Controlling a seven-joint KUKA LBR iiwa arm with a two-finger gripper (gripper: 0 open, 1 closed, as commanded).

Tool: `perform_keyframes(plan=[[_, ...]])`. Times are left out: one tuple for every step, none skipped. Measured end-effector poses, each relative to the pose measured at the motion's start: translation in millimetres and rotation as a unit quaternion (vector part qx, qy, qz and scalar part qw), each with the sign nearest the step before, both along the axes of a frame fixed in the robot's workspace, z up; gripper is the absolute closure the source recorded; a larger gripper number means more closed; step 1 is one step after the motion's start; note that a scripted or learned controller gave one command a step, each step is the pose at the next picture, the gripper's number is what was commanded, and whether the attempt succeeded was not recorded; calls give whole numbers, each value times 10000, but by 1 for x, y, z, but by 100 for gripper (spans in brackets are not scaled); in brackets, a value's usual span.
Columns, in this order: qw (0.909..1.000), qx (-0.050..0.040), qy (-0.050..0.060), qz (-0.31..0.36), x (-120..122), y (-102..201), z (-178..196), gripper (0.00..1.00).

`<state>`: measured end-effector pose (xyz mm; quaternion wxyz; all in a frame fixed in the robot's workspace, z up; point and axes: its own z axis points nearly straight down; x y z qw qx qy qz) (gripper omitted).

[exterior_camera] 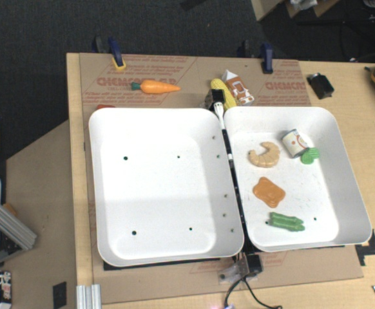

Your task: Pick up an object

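Desk (174, 69): brown board, blue clamps (116, 53) at back.
Floor (33, 37): dark carpet.
Right bin (348, 192): croissant (265, 154), can (294, 143), orange piece (269, 192), green pod (285, 221).
Board edge: carrot (156, 87).
Tool: cannot tell.

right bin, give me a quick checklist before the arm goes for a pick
1. Objects in the right bin: ok, several lie there.
2. Croissant apart from its neighbours: ok.
3. Orange piece free on all sides: ok.
4. Green pod away from the wall: ok, though near the front rim.
5. Small can clear of the green ball: not ok, they touch.
6. Claw state: cannot tell.
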<state>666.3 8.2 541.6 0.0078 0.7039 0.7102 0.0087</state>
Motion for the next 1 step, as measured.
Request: perform_keyframes(plan=[[9998,-13,148,-91,-59,-85,-55,100]])
